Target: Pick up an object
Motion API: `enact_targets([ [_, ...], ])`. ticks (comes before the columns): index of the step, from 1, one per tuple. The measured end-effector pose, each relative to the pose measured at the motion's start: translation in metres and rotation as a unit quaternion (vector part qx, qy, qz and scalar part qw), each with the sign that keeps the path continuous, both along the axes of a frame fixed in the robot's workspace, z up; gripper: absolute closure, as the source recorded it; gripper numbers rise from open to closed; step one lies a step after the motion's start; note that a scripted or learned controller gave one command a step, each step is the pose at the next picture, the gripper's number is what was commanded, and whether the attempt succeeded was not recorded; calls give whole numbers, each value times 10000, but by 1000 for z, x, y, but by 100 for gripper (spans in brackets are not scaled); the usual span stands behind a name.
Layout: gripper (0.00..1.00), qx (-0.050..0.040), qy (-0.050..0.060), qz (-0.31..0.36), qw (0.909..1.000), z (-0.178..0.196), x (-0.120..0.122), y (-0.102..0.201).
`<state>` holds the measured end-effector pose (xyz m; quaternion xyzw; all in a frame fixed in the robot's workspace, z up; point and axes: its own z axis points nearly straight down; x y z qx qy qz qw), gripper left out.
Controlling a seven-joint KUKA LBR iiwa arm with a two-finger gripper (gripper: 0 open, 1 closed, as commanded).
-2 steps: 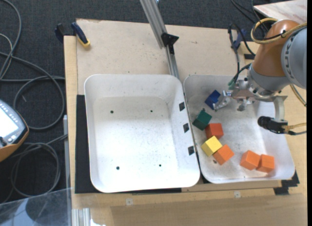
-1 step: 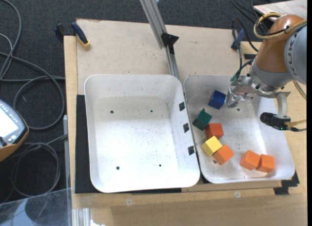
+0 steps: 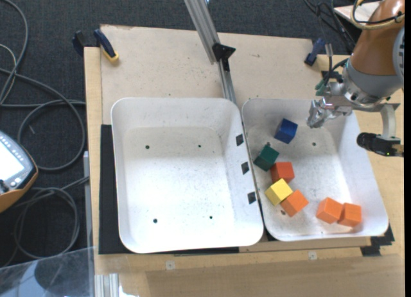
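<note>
The wooden bench [image 3: 160,58] carries two shallow white plastic bins set edge to edge. Nearest the camera, along the front wall of the right bin [image 3: 366,180], two orange cubes sit touching each other: one orange cube [image 3: 330,210] to the left and a second orange cube [image 3: 351,214] just right of it. A little further left in the same bin lies a tight cluster: a third orange cube [image 3: 295,202] touching a yellow cube [image 3: 279,191], with a fourth orange cube [image 3: 282,172] just behind the yellow one. Behind that sits a dark green cube [image 3: 266,158], close to the bin's left wall. Farthest back, apart from the rest, a blue cube [image 3: 286,130] rests tilted on the bin floor.

The left bin [image 3: 128,161] shows a bare white floor with small dark specks and a few black dots.

The two-finger gripper [image 3: 316,118] hangs over the rear part of the right bin, to the right of the blue cube and apart from it. It is small and partly blurred, so I cannot tell how the claw stands; no cube is seen in it.

The grey arm with its orange band [image 3: 379,33] enters from the right, bent downward at the wrist toward the bin's back corner. A slanted metal rail [image 3: 199,13] crosses the bench behind the bins.
</note>
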<state>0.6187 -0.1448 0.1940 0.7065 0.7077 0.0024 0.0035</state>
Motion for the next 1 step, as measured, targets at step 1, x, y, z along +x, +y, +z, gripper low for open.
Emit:
enact_targets([
  [1, 100, -2, -2, 1, 10000, 55, 2, 0],
])
